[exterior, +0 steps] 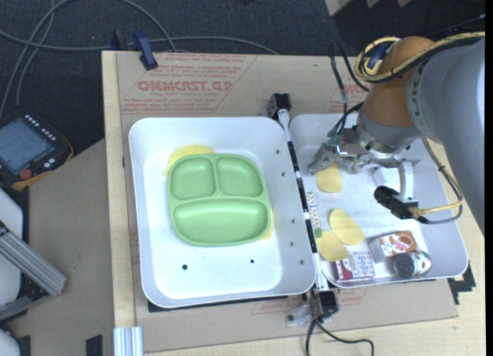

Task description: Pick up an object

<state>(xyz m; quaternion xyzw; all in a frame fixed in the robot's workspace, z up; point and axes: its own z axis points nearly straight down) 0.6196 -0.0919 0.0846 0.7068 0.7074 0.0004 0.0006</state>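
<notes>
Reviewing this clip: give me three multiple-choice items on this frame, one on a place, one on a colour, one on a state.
1. Where does the divided tray lie?
A. left bin
B. right bin
C. on the floor

2. What colour is the divided tray?
A. red
B. green
C. blue

3. How does the gripper stand?
A. low over the right bin, near a yellow chip
B. over the left bin
C. resting on the divided tray

Key: 1 A, it fills the left bin's middle. 2 B, it is pale green. 3 A, its tip is just above the upper yellow chip.
</notes>
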